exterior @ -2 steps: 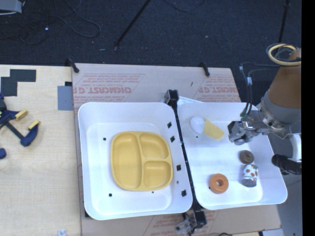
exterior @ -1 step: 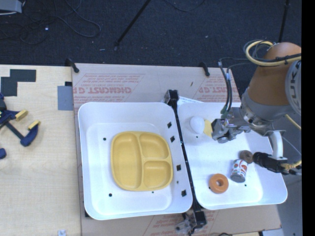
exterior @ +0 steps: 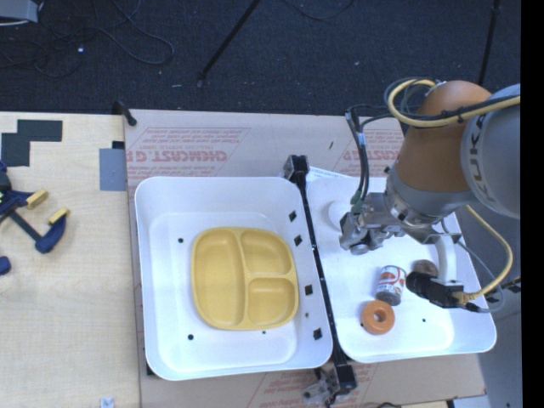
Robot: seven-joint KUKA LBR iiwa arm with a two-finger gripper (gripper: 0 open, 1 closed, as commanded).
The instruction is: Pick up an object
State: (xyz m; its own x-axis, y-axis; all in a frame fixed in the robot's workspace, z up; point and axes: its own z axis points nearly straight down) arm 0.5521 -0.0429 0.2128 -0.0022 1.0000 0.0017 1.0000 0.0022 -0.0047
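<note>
A small red-and-white can (exterior: pixel 390 283) stands in the right bin (exterior: pixel 476 338), just below the gripper (exterior: pixel 359 238) and apart from it. How far the gripper is open cannot be told. An orange ring (exterior: pixel 377 317) lies beyond the can. A yellow divided plate (exterior: pixel 245 277) fills the left bin (exterior: pixel 161 228). Reversed print on the cardboard (exterior: pixel 183 151) underneath is unclear.

blue clamps (exterior: pixel 38 219) on wooden bench (exterior: pixel 68 313), cardboard (exterior: pixel 195 147) beneath bins.
</note>
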